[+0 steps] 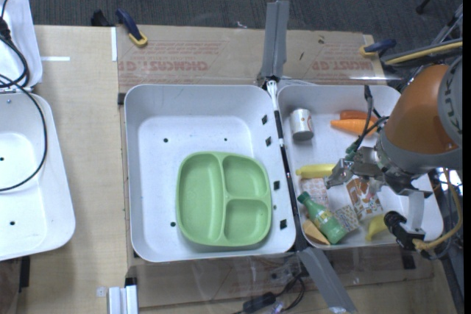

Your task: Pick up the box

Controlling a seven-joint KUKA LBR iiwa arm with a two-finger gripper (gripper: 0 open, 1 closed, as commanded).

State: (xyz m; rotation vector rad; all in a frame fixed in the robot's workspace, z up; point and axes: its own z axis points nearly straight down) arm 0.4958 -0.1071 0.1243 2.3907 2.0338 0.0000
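Reaching in from the right, the grey arm (423, 121) with its orange band is being held low over the right bin (324, 93). The pincer (346, 171) is hanging near the middle of that bin, just above a small flat box (364, 198) with orange and white print. The box is lying on the bin floor, just beside the pincer and partly under it. Whether the pincer is released or clenched cannot be told, because its tip is small and dark. Nothing is being seen between its tips.

Other things are being kept in the same bin. A silver can (300, 123) is standing near the top left corner. A carrot (352, 125) is lying near the top, beside the arm. A yellow banana (316, 170) is lying just left of the pincer. A green bottle (322, 218) is lying tilted near the bottom edge, with a patterned packet (318, 191) beside it. A small yellow piece (377, 227) is lying near the bottom right.

A green plate (223, 198) with three parts is sitting in the left bin (147, 158). Both bins are being carried by the counter (88, 99).
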